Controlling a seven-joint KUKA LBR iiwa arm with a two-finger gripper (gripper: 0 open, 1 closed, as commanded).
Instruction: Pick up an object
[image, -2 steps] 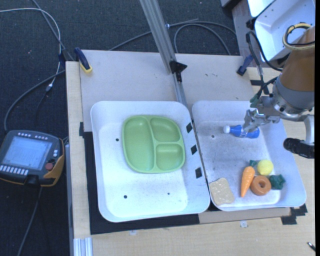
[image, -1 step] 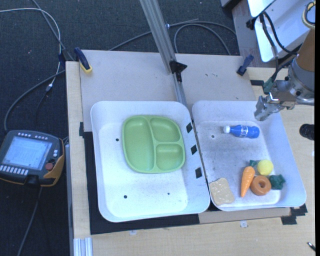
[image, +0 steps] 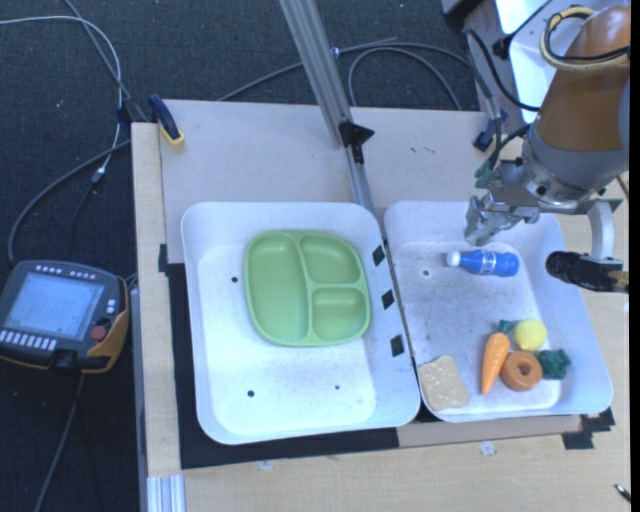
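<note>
Blue bottle (image: 486, 262) lies flat, white cap pointing left.
You see the gripper (image: 487, 222) just above it; fingers: can't tell; carrot (image: 493, 362), lemon (image: 530, 334) and donut (image: 521, 371) sit nearer you.

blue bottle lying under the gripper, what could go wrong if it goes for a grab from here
The blue bottle lies on its side, so it may roll away as the gripper closes. It sits near the right bin's back wall, leaving little room for the fingers to come down.
</note>
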